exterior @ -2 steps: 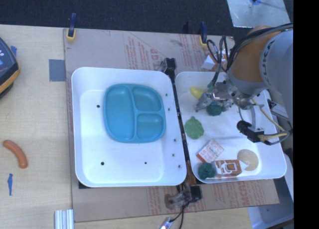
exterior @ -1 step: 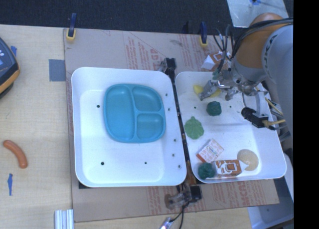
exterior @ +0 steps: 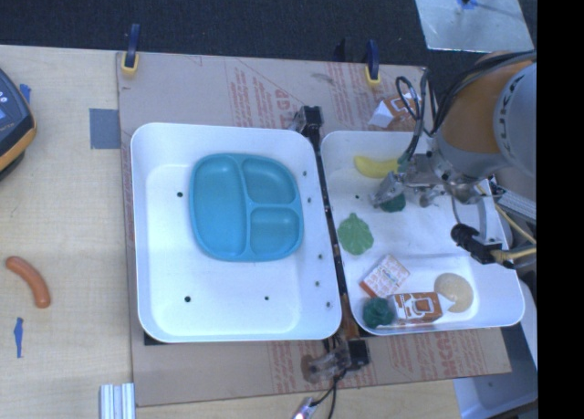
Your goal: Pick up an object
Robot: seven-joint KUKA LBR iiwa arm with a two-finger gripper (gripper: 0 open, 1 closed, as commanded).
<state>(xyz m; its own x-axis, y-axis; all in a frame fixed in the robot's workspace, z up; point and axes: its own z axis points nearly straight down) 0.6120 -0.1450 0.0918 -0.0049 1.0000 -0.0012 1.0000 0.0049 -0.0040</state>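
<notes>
Bench, two bins side by side.

Left bin (exterior: 155, 225): blue divided plate (exterior: 246, 206), flat, near centre-top. Not in reach of arm at present.

Right bin (exterior: 493, 317), candidate objs for pick:
- yellow banana-shaped toy (exterior: 372, 166), upper left, just beside gripper; likely nearest target along w/ next item.
- small dark green piece (exterior: 392, 203), directly at fingertips, touching or nearly so; cannot tell which.
- green leafy toy (exterior: 355, 234), left-centre, apart from gripper.
- small patterned packet (exterior: 386, 275), tilted, lower centre.
- brown/white carton (exterior: 418, 306), lying flat by front wall.
- dark green round obj (exterior: 377, 312), just beside carton, front-left corner.
- pale round disc (exterior: 454, 291), front right.

Gripper (exterior: 400, 191): low over upper part of right bin, reached in from right. Finger spread: cannot tell, blurred + cluttered w/ cables. Nothing seen clearly between fingers, so no grasp claimed.

Off-bin: orange sausage toy (exterior: 28, 281) on table far left, well apart; prob. not in play.

Judgement: approach/descent stage, pick not yet done.
</notes>
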